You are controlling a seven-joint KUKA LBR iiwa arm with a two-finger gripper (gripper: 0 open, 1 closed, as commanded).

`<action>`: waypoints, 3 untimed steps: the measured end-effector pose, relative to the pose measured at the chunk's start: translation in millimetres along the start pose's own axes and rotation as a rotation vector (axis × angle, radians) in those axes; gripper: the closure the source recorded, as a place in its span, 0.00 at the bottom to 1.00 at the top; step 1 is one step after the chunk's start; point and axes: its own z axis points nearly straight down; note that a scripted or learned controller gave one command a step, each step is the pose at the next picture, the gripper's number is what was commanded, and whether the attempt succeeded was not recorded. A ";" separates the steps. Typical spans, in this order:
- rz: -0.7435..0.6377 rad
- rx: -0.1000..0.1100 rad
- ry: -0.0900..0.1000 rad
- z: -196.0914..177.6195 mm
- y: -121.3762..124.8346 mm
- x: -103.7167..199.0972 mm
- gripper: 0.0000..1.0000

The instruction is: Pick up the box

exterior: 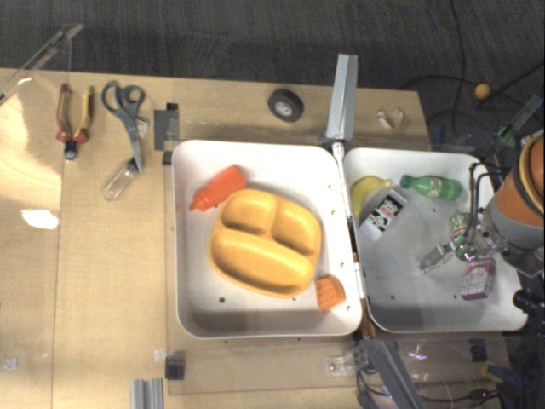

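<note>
My gripper (449,250) hangs low over the right-hand shallow white bin (409,312), in its right half. From this slanted look down I cannot tell whether it is spread or pressed together, and I see nothing pinched in it. My grey arm with its orange band (521,196) comes in from the right edge above it. Just beside my gripper, toward the bin's near right corner, lies a small pink-and-white flat packet (479,279). Beyond it, toward the far wall, a green plastic bottle (431,186) lies on its side. The small black-and-white cardboard box (383,213) sits well apart from my gripper, close to the bin's left wall, tilted and touching a rounded yellow object (366,192) that lies just behind it. In the left-hand shallow white bin (192,309) a big yellow divided plastic tray (266,241) takes up the middle, with an orange carrot-shaped toy (217,187) at its far left and a small orange chunk (330,292) at its near right corner. On the wooden bench (94,296) to the left rest red-handled pliers (72,119) and grey-handled scissors (128,118), and a black roll of tape (285,105) lies behind the left bin, beside a grey metal bar (343,96).
</note>
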 end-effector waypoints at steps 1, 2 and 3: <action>-0.071 -0.008 -0.006 6.3 -21.7 6.4 0.00; -0.148 0.001 0.003 -20.7 53.2 89.3 0.00; -0.116 -0.012 -0.004 2.7 112.2 41.0 0.00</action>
